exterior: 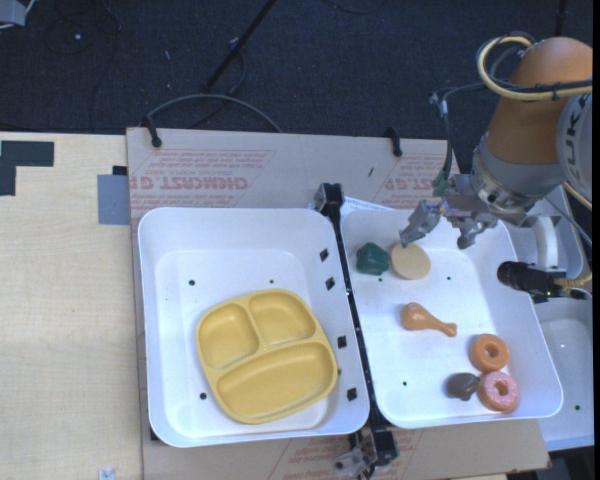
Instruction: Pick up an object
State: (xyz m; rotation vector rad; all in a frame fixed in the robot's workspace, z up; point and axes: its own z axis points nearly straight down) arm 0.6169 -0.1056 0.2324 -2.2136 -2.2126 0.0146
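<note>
Two-finger gripper [446, 227] hangs over the far edge of the right white bin [536, 353], fingers spread apart with nothing between them. Nearest candidates: the pale round disc-shaped piece [411, 262] and the dark green lumpy object [372, 258], just beside each other and close to the divider. Risk: on a straight descent one finger could land on the disc, pushing it against the green lump or the bin wall instead of straddling it. The disc looks flat, so the fingers may close over it. The orange drumstick toy [427, 319], orange ring doughnut [489, 352], pink doughnut [498, 391] and grey lump [462, 386] lie well apart.
</note>
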